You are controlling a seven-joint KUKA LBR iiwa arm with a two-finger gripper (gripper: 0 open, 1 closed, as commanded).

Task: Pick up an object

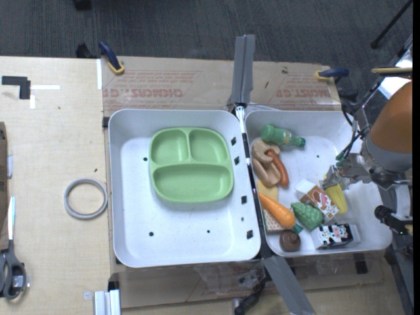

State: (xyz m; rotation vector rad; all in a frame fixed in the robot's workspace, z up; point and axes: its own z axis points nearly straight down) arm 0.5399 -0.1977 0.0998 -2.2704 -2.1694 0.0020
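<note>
Toys are lying heaped in the right bin [315, 118], beside the green divided plate [191, 164] sitting in the left bin [125, 195]. Going rightward: hot dog [270, 164], carrot [277, 209], then the yellow corn [335, 196], its long axis running roughly up-down. The gripper [342, 170] is hovering just above and right of the corn; whether it is parted or closed cannot be told.

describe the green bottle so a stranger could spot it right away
Look in the right-hand white bin, the one crowded with toy food. Near its far wall lies a small green bottle on its side, just beyond the hot dog; its yellow cap sets it apart.
</note>
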